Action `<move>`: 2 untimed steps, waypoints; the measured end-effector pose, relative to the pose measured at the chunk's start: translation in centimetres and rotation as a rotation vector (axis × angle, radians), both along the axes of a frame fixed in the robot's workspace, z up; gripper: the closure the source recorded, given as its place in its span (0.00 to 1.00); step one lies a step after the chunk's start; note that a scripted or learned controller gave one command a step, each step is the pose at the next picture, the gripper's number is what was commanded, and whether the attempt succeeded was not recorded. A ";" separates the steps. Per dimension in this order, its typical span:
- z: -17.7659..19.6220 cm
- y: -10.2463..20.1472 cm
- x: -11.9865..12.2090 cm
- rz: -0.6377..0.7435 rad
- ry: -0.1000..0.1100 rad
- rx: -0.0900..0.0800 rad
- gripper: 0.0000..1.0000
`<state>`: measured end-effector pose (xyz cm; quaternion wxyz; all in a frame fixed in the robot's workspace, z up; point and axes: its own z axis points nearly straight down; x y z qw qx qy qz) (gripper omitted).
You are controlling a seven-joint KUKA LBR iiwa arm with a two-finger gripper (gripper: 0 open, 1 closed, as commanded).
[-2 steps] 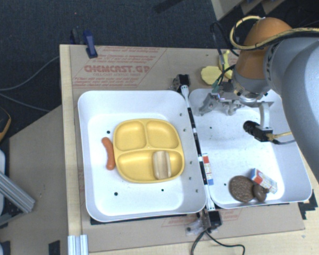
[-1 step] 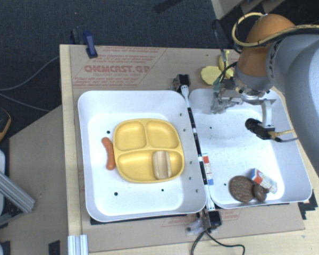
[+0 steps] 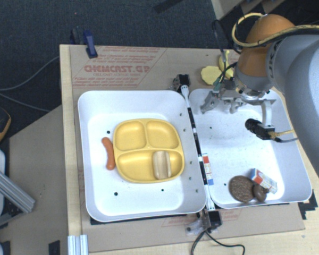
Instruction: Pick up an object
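Observation:
My gripper [image 3: 220, 106] hangs over the far left corner of the right bin [image 3: 228, 153], below the orange band [image 3: 260, 47] of the arm. Its fingers stand apart with nothing between them. In the near right corner of that bin lie a brown round cookie [image 3: 242, 188] and a small white packet with red and blue print [image 3: 263, 179], well away from the gripper. The left bin [image 3: 95, 110] holds a yellow divided plate [image 3: 148, 142] with a beige roll [image 3: 160, 164] in its near right compartment. An orange sausage [image 3: 109, 153] lies just left of the plate.
A yellow lump [image 3: 209, 74] sits on the bench behind the right bin, close to the gripper. A black part with a cable [image 3: 258, 127] hangs off the arm over the right bin. A blue clip [image 3: 89, 44] holds the board's far left edge.

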<state>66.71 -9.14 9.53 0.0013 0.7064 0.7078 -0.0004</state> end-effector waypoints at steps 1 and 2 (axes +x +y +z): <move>-1.2 -0.7 -4.0 -0.004 0.007 0.003 0.00; 0.0 -0.6 -3.7 -0.003 0.000 0.002 1.00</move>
